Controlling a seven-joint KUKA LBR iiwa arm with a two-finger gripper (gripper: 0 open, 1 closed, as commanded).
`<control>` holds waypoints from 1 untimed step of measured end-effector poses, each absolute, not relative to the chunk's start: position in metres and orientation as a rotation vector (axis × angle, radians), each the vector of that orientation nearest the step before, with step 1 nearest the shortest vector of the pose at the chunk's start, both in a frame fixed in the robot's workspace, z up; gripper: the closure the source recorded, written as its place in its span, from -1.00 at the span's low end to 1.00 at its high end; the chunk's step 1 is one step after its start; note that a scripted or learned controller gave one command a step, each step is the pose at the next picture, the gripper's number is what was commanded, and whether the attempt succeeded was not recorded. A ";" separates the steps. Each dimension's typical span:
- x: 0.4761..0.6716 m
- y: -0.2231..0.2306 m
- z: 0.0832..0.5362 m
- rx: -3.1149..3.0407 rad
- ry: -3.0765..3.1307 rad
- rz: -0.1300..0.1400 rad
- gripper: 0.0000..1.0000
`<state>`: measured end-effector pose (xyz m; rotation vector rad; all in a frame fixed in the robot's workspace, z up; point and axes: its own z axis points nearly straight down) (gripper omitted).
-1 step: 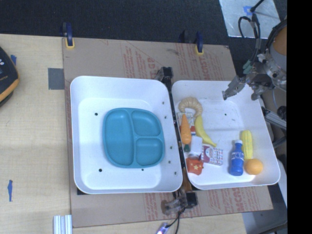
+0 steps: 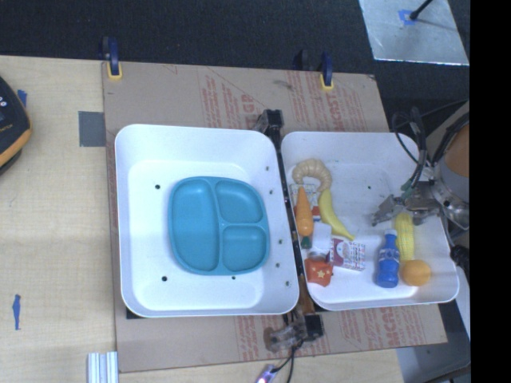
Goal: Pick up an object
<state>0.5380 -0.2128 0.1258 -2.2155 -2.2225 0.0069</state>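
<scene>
The right bin (image 2: 363, 146) holds several toy foods. A beige ring-shaped pastry (image 2: 310, 171), a carrot (image 2: 303, 212) and a banana (image 2: 332, 215) lie along its left side. Near the front lie a red piece (image 2: 319, 272), a white and red packet (image 2: 348, 254), a blue bottle (image 2: 387, 261), a yellow corn cob (image 2: 405, 237) and an orange (image 2: 415, 273). My gripper (image 2: 389, 212) hangs low over the right part of this bin, just above and left of the corn's far end. It is open, with nothing between its fingers.
The left bin (image 2: 136, 214) carries a blue divided plate (image 2: 217, 224). A black divider clamp (image 2: 271, 121) sits between the bins at the back. Cables (image 2: 415, 134) trail by the arm at the right bin's far corner.
</scene>
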 end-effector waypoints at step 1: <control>0.614 -0.212 0.092 -2.215 -2.226 0.004 -1.00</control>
